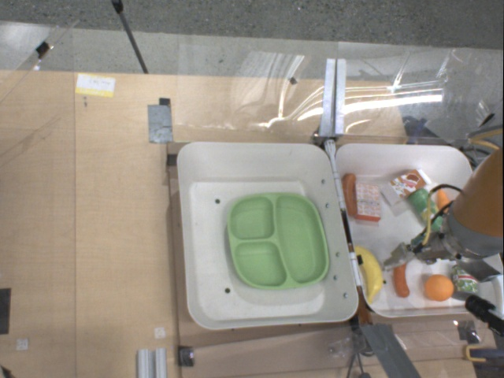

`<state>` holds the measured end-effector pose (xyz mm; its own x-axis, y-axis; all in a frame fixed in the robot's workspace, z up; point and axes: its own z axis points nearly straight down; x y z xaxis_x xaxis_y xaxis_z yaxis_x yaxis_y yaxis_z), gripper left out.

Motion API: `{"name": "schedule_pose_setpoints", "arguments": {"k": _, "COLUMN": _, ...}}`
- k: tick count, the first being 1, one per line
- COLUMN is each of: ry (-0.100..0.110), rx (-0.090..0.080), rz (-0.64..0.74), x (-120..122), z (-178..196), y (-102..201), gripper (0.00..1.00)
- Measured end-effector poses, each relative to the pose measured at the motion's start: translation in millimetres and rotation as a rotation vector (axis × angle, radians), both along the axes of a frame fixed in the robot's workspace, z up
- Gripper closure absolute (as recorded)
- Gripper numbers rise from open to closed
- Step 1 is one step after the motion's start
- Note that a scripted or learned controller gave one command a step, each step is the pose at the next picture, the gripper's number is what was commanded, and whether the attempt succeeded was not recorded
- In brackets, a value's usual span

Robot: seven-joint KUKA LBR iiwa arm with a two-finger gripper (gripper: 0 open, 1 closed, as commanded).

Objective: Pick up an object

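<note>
The right bin (394, 157) holds several objects. A yellow banana (370, 271) lies along its left wall, a small red sausage (401, 281) beside it, and an orange (439, 287) near the front. A red ridged block (367, 199) and a white and red packet (406, 185) lie further back, next to a green object (418, 199). My gripper (405, 252) hangs low over the bin's front half, just above the sausage and right of the banana. The arm's orange band (482, 203) covers the bin's right side.
The left bin (197, 235) holds a green divided plate (277, 240) at its middle. A metal upright (334, 105) stands behind the wall between the bins. A green and white can (466, 277) sits at the right bin's front right, partly under the arm.
</note>
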<state>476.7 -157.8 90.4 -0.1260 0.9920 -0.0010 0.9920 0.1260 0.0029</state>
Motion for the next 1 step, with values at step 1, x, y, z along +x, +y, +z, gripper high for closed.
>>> {"name": "schedule_pose_setpoints", "arguments": {"k": 1, "ry": -0.007, "rx": -0.002, "rz": -0.003, "x": 1.7, "z": 11.6, "y": -1.7, "gripper": 1.00}}
